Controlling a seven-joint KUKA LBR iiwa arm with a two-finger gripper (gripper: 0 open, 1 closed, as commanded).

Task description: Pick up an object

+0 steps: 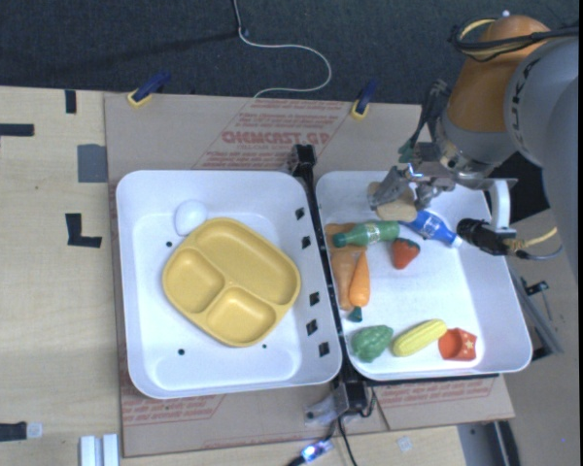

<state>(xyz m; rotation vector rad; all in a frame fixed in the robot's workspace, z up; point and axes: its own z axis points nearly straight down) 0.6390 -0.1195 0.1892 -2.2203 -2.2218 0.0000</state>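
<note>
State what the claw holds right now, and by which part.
Cannot be told. The claw sits low at the back of the right bin, right over a tan item, but no grip on it is visible.

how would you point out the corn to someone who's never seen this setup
Look in the right-hand white bin, along its near edge. The corn lies there between a green leafy vegetable and a red pepper. It is the one yellow, elongated piece in that row.
</note>
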